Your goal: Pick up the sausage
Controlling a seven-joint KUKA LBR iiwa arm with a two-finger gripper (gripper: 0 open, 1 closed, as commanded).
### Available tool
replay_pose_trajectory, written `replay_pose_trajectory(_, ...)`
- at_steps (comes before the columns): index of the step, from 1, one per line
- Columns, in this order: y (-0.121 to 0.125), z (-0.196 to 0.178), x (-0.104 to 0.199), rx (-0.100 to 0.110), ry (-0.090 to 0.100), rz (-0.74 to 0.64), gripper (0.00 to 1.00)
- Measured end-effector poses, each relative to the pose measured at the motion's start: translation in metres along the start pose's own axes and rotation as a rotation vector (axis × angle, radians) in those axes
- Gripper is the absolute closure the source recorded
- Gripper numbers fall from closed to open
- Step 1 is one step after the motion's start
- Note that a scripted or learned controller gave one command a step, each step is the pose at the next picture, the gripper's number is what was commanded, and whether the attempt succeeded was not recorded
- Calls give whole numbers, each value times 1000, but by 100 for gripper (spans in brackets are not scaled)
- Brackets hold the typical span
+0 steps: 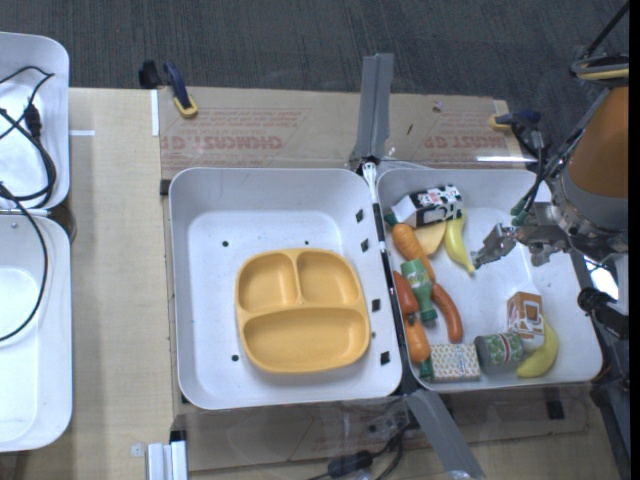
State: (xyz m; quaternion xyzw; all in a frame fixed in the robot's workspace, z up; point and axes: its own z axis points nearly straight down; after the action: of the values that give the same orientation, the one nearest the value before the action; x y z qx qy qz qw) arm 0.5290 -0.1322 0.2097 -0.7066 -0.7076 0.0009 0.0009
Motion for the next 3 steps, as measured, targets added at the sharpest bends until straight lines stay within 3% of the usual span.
replay_pose_trajectory(1, -20, 106, 34, -10, -2, -12, 0)
replay_pose_trajectory(2, -20, 97, 34, -8, -2, -8, 100)
replay_pose_trajectory(3, -20, 97, 34, -8, -2, -9, 0)
